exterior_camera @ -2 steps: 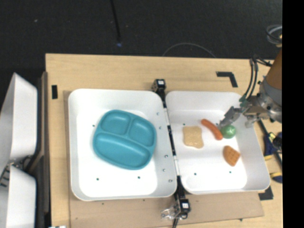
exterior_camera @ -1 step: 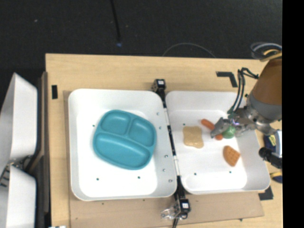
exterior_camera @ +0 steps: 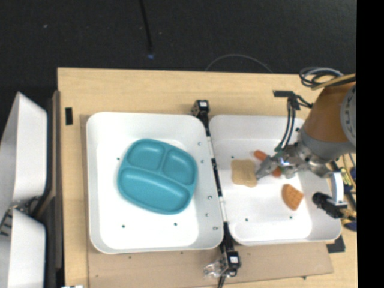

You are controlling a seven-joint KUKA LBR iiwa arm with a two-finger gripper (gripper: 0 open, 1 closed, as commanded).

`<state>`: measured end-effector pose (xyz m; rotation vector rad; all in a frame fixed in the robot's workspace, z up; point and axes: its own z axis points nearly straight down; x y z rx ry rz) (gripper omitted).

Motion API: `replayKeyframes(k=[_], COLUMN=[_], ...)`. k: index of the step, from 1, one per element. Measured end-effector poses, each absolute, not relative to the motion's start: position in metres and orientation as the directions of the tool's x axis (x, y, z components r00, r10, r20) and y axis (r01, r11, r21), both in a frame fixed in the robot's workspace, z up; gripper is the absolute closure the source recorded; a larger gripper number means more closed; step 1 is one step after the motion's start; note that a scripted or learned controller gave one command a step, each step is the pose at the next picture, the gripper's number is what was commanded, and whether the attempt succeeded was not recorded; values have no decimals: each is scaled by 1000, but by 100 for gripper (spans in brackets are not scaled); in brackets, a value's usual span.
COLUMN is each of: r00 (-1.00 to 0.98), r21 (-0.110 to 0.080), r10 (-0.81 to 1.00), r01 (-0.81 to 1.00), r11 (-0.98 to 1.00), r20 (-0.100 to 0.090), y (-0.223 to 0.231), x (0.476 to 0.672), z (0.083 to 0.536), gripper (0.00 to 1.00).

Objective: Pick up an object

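Two white bins side by side on the bench [exterior_camera: 72, 89]: left bin [exterior_camera: 102, 221] with a teal divided plate [exterior_camera: 157, 176] at centre, right bin [exterior_camera: 264, 230] with three small items. Tool [exterior_camera: 268, 168] low over the right bin, reached in from 3 o'clock, its tip just at the 3 o'clock edge of a tan bread-like piece [exterior_camera: 243, 173]. A small orange-red piece [exterior_camera: 260, 155] near the tool at about 11 o'clock; an orange piece [exterior_camera: 293, 196] apart at about 5 o'clock. Opening of the tool: could not tell. Nothing seen lifted or clearly held; all three items lay on the bin floor. Judged as approach reached, with grasp and lift left to do.
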<state>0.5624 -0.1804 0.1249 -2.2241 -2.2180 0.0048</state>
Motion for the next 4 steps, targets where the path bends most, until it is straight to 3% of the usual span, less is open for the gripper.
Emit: replayKeyframes(k=[1, 3, 4], r00=[6, -3, -6], r21=[5, 7, 2], r10=[1000, 1000, 1000], r01=[1000, 1000, 1000], r11=[-6, 3, 6], r20=[-2, -2, 0], y=[-181, -193, -144], x=[564, 564, 552], z=[140, 251, 253], gripper=[100, 100, 100])
